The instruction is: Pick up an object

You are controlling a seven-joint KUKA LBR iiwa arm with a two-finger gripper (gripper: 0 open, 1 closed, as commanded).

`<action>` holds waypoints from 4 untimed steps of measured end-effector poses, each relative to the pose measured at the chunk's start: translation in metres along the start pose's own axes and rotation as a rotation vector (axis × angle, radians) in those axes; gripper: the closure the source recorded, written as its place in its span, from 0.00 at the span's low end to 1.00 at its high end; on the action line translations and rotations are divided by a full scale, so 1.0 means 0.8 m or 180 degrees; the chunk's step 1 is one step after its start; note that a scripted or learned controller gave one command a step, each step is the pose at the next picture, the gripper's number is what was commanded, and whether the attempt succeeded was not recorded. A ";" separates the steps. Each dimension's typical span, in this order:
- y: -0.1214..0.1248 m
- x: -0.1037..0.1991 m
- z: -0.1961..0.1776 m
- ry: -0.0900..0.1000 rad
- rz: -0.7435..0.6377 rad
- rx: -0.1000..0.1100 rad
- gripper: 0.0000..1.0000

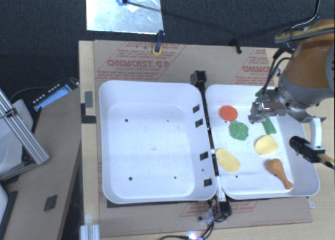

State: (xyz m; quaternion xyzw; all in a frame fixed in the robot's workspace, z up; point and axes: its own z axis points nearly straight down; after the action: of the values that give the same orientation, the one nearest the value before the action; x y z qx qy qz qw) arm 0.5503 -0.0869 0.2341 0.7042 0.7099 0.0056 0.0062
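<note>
**Gripper low over right bin, nothing visibly held**

Camera view: the arm (309, 68) reaches in from the right, and the gripper (260, 112) sits low in the right bin (309, 184), near its back half. Finger state: cannot tell at this angle and resolution.

Objects all lie in the right bin: orange disc (228, 112) and green leaf (238, 130) just left of the gripper, green stick (269, 125) just below it, yellow lump (266, 144), yellow piece (227, 160) near the divider, brown drumstick (279, 172) in front. The left bin (152, 144) is beside it.

Risks, as judgement: the gripper lands between the disc, leaf and stick, so it may close on air or nudge one away. The flat leaf and disc likely slip out of a pinch.
</note>
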 end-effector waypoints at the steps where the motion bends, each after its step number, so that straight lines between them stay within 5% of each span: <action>1: -0.033 0.042 -0.178 0.0005 -0.0003 -0.0010 1.00; 2: -0.063 0.077 -0.390 0.0007 -0.0001 -0.0017 1.00; 3: 0.014 0.070 -0.376 -0.0002 0.0021 0.0040 1.00; 4: -0.020 0.041 -0.377 0.0002 0.0027 0.0044 1.00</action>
State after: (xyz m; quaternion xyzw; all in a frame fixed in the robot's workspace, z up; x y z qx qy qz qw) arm 0.5288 -0.0540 0.5353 0.7072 0.7070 0.0009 0.0011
